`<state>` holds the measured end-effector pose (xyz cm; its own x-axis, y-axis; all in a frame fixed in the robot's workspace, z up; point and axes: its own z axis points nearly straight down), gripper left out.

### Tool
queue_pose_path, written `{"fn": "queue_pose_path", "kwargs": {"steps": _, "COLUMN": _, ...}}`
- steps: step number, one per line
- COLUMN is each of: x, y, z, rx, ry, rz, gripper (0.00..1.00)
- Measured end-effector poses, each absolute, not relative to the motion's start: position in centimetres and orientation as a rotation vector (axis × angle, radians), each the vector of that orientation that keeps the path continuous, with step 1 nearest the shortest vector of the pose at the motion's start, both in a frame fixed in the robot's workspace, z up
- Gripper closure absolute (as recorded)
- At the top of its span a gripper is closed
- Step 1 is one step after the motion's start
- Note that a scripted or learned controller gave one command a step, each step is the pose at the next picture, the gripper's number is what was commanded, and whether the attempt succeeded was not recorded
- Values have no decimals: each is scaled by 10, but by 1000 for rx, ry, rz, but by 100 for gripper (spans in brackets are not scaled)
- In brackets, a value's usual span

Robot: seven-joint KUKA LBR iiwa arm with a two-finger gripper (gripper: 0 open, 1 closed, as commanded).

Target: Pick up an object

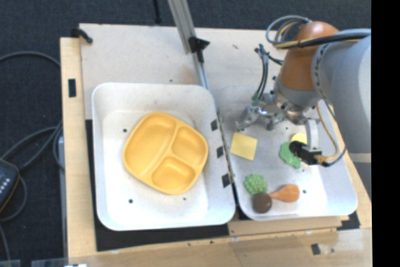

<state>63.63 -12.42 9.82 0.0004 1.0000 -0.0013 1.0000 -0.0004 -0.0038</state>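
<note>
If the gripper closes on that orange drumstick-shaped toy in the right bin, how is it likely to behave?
The drumstick lies flat near the bin's front wall. Its rounded, tapering shape could squirt from a pinch or roll. It touches the brown ball, so a nudge probably moves both. Looks like light toy food.

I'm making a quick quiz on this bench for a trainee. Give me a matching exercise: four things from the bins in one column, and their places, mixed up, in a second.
Things:
1. yellow divided plate
2. yellow square piece
3. green bumpy piece
4. orange and brown drumstick

Places:
A. near the front edge of the right bin
B. in the left bin, alone
C. right bin, just behind the drumstick's brown end
D. right bin, near its left wall, behind the green bumpy piece

Pairs: 1-B, 2-D, 3-C, 4-A
</note>
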Motion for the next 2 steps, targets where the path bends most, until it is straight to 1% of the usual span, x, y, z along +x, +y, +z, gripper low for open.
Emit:
{"fn": "queue_pose_path", "kwargs": {"steps": 1, "x": 638, "y": -126, "z": 113, "rx": -2229, "ry": -2219, "rz": -1, "gripper": 100}}
{"fn": "queue_pose_path", "kwargs": {"steps": 2, "x": 642, "y": -137, "z": 166, "rx": -2226, "ry": -2225, "rz": -5, "gripper": 100}}
